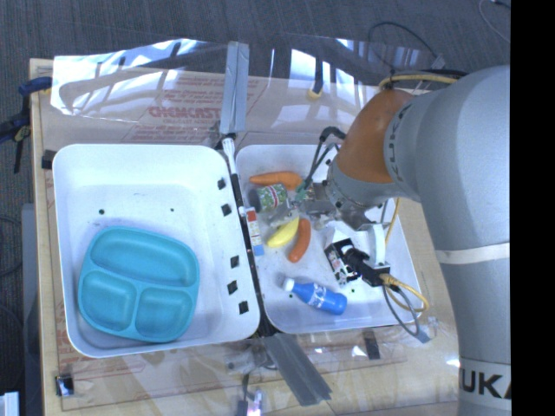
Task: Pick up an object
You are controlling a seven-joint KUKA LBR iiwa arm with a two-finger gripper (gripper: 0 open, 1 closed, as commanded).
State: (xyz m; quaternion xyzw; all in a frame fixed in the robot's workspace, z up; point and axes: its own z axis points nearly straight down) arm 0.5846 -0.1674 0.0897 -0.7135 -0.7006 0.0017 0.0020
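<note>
So the claw [310, 199] is down in the right bin [364, 319], low over the far-left bunch of stuff, and honestly I can't tell whether it's open or closed. The wrist and its own bulk sit right on top of it from this angle.

Pickable things are all in that bin. A green and red can [272, 198] sits just left of the claw, with a carrot [276, 178] just beyond it on the far side. A banana [284, 232] and an orange sausage [299, 241] lie side by side a bit nearer, looking like they touch. A blue bottle [316, 297] lies on its side near the front, well apart from the rest.

My guess is it's going for the can or the banana. To do that well I'd want the claw centred on one item, not straddling two, because that cluster is tight and a sloppy close will probably just shove things around. The bottle looks like the easier grab since nothing crowds it, though it's round and could roll.

Hard to make out: whether the claw is touching anything, and what lies under the arm [451, 172] on the bin's right side. The can's label is too small to read. The left bin [130, 180] holds a blue tray [137, 282], and the tabletop [408, 354] shows at the near edge.
</note>
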